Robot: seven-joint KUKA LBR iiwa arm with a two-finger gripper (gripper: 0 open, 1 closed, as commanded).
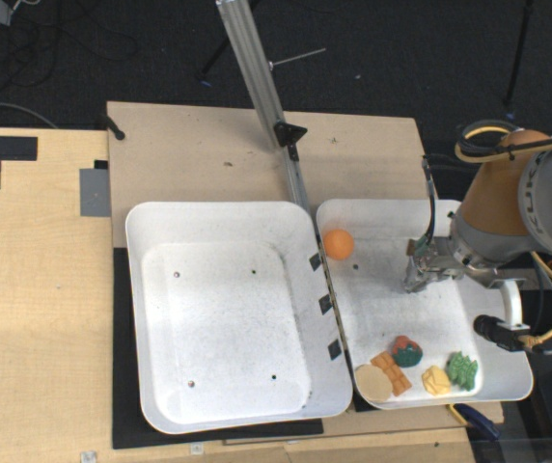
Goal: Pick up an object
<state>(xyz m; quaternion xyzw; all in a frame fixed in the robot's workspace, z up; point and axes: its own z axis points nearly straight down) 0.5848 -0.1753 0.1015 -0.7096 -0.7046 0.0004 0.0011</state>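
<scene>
Here we find the gripper point(419, 280) low over the right bin point(382, 302), its tips at or just above the white floor in the bin's upper right part. We cannot tell how far its jaws stand apart: the metal parts merge from this slant, and we see no object between them. Above it the grey wrist rises to the orange band point(493, 186) and the arm point(527, 205) runs off toward the right side.

The nearest object is an orange ball point(338, 244), which lies to the left of the gripper, apart from it, close against the divider where the two bins meet. The other objects sit grouped along the near edge of the same bin, well apart from the gripper: a tan round piece point(373, 383), an orange piece point(391, 369) just beside it, a dark green and red item point(407, 350), a yellow piece point(436, 381) and a green leafy toy point(462, 368).

The left bin point(223, 316) lies just beside the right one, and both rest on the bench point(208, 157). A slanted aluminium rail point(255, 66) rises from behind the bins.
</scene>
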